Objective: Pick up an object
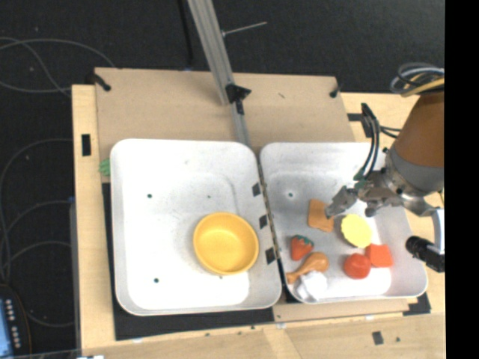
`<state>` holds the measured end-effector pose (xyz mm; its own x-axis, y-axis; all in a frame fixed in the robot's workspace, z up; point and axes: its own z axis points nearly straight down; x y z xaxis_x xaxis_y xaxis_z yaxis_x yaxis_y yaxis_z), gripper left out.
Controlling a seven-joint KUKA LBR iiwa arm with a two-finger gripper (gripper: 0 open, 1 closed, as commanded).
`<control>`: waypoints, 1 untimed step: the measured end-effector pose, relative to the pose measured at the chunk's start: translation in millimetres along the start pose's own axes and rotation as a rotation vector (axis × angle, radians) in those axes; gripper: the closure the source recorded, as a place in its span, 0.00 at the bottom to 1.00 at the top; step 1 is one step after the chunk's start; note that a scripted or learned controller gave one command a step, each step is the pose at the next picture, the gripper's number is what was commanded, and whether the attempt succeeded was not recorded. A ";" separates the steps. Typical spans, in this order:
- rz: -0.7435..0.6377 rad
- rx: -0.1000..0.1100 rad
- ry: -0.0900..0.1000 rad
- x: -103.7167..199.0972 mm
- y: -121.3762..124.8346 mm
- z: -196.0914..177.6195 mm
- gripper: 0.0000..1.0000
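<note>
My gripper (355,203) hovers over the right bin (299,167), its two fingers spread apart with nothing between them. Just below it lies a yellow round piece (357,232). To its left an orange-tan block (319,217) leans against the bin floor. Toward the front are a red ball (356,266) and an orange-red cube (380,255). A red and orange strawberry-like piece (301,247), a tan drumstick (311,263) and a white lump (313,284) lie at the bin's front left.
A yellow bowl (225,243) sits in the left bin (165,178), near the divider. A metal pole (213,43) slants up from the back of the bench. The arm's orange band (423,129) rises over the right bin's right edge.
</note>
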<state>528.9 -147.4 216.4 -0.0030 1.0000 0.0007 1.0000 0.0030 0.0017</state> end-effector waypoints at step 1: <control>0.002 0.000 0.000 -0.2 0.0 0.0 0.00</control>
<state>528.9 -147.7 216.4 -0.0014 1.0000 0.0006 1.0000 0.0014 0.0022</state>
